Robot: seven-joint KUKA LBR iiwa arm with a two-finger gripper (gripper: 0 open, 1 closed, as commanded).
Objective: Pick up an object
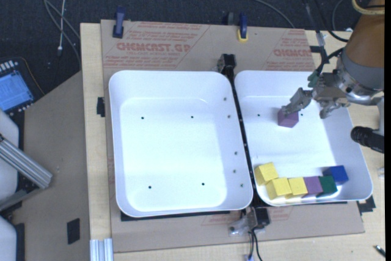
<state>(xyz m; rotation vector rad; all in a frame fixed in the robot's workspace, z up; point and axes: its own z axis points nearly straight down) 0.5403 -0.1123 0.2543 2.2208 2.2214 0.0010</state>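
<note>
A purple block point(288, 117) lies on the floor of the right bin point(342, 150), toward its back middle. My gripper point(307, 110) hangs over that bin, reaching in from the right, and its two fingers are spread apart, so it is open. The left fingertip point(293, 105) sits right at the purple block's upper edge. The block is beside that finger, not between the two. Along the bin's front wall lies a row of blocks: two yellow ones point(266, 173) point(281, 187), a third yellow point(297, 185), a purple point(313, 184), a green point(328, 184) and a blue point(337, 175).
The left bin point(122, 150) stands next to the right one, both on a cardboard sheet point(153, 46) held by blue clamps point(119, 24). Cables run across the dark floor behind the bench. The arm's grey wrist with its orange band point(366, 46) overhangs the right bin's right side.
</note>
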